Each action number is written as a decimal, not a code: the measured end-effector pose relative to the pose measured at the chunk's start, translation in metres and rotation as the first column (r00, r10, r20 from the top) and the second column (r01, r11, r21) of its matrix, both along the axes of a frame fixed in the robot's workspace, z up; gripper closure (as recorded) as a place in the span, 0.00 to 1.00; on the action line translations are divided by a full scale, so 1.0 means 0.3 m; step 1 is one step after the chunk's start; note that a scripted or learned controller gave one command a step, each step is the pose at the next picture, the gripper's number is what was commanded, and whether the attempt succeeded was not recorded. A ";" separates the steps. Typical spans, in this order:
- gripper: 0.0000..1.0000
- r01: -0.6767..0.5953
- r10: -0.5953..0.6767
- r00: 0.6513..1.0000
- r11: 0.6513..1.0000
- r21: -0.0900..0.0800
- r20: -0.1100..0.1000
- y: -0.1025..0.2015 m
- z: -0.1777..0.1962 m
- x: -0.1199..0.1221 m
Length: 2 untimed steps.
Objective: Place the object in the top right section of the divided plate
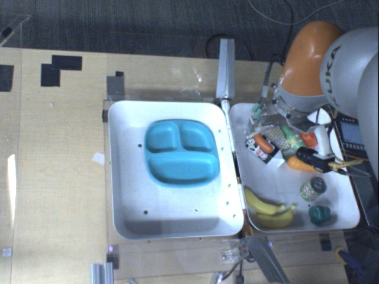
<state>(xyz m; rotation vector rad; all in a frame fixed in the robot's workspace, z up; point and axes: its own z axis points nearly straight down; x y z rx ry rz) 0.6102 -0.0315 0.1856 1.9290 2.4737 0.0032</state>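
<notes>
Divided plate lies in the left bin, all 3 sections bare; gripper hovers over clutter in the right bin, its state indeterminable; object unselected; placement outstanding.

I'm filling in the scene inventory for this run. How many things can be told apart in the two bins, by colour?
Blue: 1, the divided plate in the left bin
Yellow: 1, the banana in the right bin
Orange: 1, the carrot-like piece
Green: 1, the small dark green object
Silver: 1, the can
Total: 5, leaving out the clutter under the arm, too jumbled to count.
</notes>
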 end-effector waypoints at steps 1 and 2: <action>1.00 -0.138 0.138 0.990 0.990 0.002 0.002 0.212 0.021 0.059; 0.00 -0.138 0.138 0.990 0.990 0.001 0.002 0.212 0.021 0.059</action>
